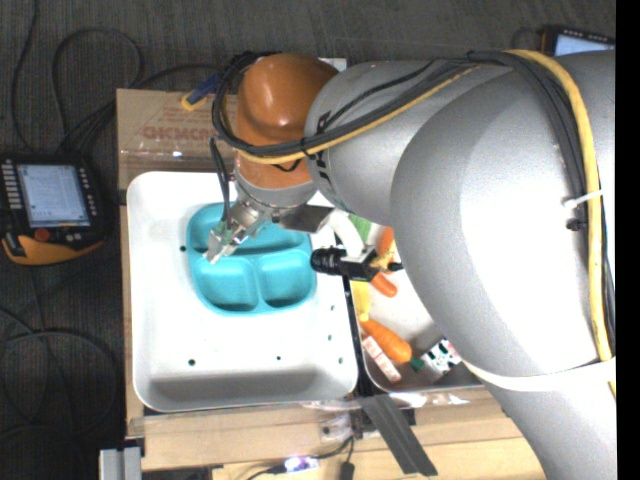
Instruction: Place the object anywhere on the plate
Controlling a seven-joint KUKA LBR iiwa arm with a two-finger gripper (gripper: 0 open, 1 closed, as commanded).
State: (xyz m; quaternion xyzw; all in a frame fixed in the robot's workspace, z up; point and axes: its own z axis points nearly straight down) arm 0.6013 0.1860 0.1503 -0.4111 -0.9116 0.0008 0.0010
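A blue divided plate lies in the left white bin, toward its back right. My gripper hangs over the plate's back left compartment, its tip low against the blue surface. I make out no object at the tip. The large grey arm covers most of the right bin.
In the visible strip of the right bin lie orange carrot-like pieces, another orange piece, a green item and a small printed box. A cardboard sheet sits behind the left bin. A teach pendant rests on the floor at left.
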